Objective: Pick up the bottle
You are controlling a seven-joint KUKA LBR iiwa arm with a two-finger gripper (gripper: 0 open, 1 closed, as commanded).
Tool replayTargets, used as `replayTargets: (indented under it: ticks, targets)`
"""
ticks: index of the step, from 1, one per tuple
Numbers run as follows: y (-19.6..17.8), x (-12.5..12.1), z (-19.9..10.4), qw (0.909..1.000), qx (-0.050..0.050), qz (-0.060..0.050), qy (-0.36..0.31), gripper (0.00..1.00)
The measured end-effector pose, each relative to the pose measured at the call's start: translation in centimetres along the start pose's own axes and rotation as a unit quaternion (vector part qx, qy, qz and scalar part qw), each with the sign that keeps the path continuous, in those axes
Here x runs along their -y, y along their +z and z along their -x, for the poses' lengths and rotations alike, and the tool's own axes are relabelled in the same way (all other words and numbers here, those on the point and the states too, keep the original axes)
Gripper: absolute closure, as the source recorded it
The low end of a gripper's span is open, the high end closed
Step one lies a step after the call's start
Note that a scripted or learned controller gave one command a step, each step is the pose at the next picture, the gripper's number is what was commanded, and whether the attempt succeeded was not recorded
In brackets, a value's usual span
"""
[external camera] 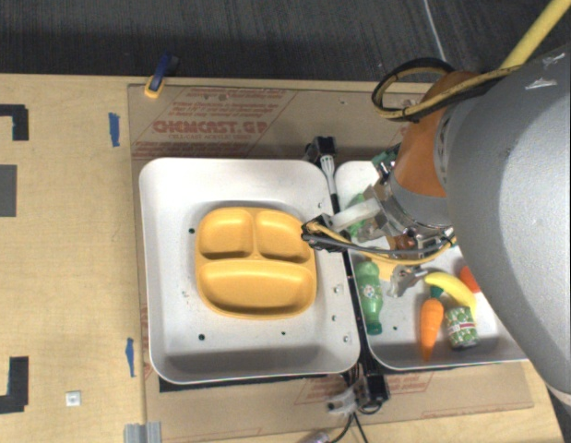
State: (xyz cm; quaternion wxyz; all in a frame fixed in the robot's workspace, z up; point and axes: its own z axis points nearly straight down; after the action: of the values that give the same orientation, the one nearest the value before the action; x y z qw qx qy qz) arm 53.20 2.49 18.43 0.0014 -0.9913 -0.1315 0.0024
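Nearest the camera, the grey arm point(516, 220) fills the right side, its orange band point(423, 155) above the wrist. Below the wrist, the gripper point(400, 275) hangs low over the right bin point(396, 358), near the top of the green bottle point(368, 293); whether it touches the bottle cannot be told, and its opening is hidden among cables and fittings, so its state cannot be told. One green bottle lies lengthwise along the right bin's left wall, apart from the other items. One orange carrot point(431, 326) lies to its right, just beside one small green, labelled container point(461, 327). One yellow banana point(451, 286) lies just above these two, partly under the arm. Two white bins stand side by side; the left bin point(165, 275) holds one yellow tray point(255, 261) with three compartments. Farther back, brown cardboard point(211, 123) with red lettering lies under the bins.
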Motion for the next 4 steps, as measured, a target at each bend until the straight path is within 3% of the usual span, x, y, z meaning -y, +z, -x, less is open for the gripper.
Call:
replayTargets:
  ticks: [1,2,3,4]
  targets:
    - [-1.0,0.0,0.0,1.0000,0.000,-0.001,-0.001,1.00]
    - [1.2,7.4,-0.4,0.9975,0.000,0.000,-0.071,1.00]
    - [-17.5,12.8,-6.1,0.9644,-0.002,0.002,-0.264,1.00]
    - [-13.4,4.2,-6.6,0.9787,0.000,0.001,-0.206,1.00]
